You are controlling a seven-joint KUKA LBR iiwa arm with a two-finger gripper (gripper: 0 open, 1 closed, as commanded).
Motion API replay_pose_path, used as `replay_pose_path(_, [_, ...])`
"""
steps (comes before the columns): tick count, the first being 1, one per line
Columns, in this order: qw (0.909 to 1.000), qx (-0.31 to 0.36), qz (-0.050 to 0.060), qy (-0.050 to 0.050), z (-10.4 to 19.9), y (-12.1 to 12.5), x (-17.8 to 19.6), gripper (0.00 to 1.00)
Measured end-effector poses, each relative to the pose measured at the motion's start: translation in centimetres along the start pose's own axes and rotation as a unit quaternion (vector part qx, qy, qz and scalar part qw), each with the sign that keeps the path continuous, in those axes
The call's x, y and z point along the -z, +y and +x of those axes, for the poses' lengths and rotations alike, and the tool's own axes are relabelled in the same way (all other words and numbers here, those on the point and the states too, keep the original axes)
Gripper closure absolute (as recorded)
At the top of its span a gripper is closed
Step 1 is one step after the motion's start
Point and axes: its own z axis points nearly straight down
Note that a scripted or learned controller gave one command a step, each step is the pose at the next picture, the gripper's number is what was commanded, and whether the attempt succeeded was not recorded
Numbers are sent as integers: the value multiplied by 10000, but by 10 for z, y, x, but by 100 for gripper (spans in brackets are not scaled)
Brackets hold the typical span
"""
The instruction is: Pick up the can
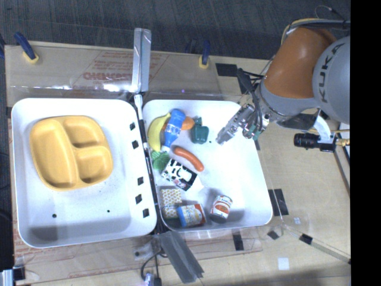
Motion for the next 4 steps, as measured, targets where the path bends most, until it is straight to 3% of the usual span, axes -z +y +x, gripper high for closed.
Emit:
replay_pose_path(1, [10000,27,-3,-10,0,1,11,100])
replay_pose_path(2, [9986,523,0,14,40,40,-130,100])
replay_pose_path(3, [9979,651,-6,-5,-26,80,2,100])
replay_pose_path(4, [9979,652,-5,-1,-26,80,1,0])
